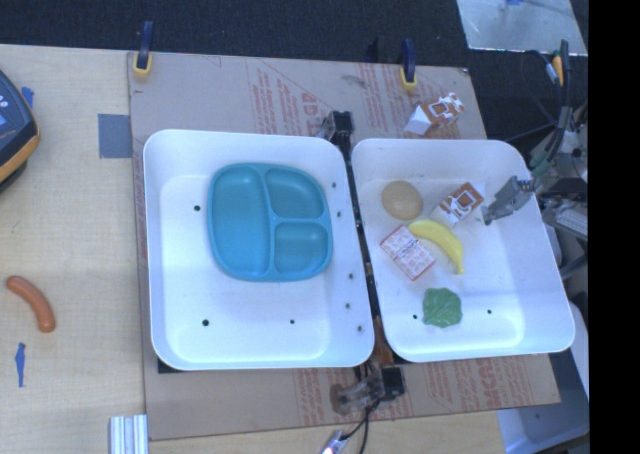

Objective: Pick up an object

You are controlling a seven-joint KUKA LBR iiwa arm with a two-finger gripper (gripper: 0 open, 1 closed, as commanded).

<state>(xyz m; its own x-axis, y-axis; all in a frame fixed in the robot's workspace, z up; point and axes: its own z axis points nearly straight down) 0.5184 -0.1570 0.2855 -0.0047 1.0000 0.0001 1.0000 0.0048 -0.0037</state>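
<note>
At the right edge of the frame the grey end effector hangs over the upper right part of the right-hand shallow white bin; it grasps nothing, and whether it is released or clenched I cannot tell at this size. Just to its left, perhaps touching it, lies a small brown-and-white printed carton, and beside that a yellow plastic banana, a flat red-and-white printed packet, a round tan ball-like object and, lower down, a green leafy lump. The carton looks the closest candidate: probably light and stiff-sided but easily tipped, best pinched across its narrow faces. The banana would likely be light, smooth and inclined to roll, so its middle is the safer hold. The left white bin carries a blue divided plate, and an orange sausage-shaped toy rests on the wooden counter at far left.
</note>
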